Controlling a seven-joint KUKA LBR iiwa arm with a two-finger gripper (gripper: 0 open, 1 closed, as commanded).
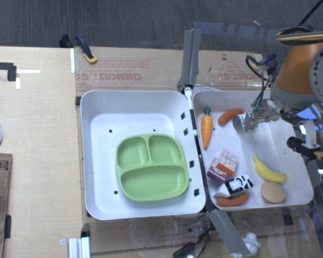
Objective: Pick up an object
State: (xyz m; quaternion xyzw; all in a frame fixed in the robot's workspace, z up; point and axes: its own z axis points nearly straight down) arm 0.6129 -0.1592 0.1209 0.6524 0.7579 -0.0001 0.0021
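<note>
Claw point(242, 123): low in the upper part of the right bin point(290, 144), just beside a red sausage point(230, 116); how far it is open cannot be told. Nearby: carrot point(205, 128) along the bin's left wall. Lower down: small carton point(223, 166), banana point(268, 170), tan round piece point(273, 192), black-and-white item point(238, 185), second sausage point(231, 199). Left bin point(97, 144): green divided plate point(152, 167).

Arm point(299, 69) in from right, end effector point(242, 123) low
</note>
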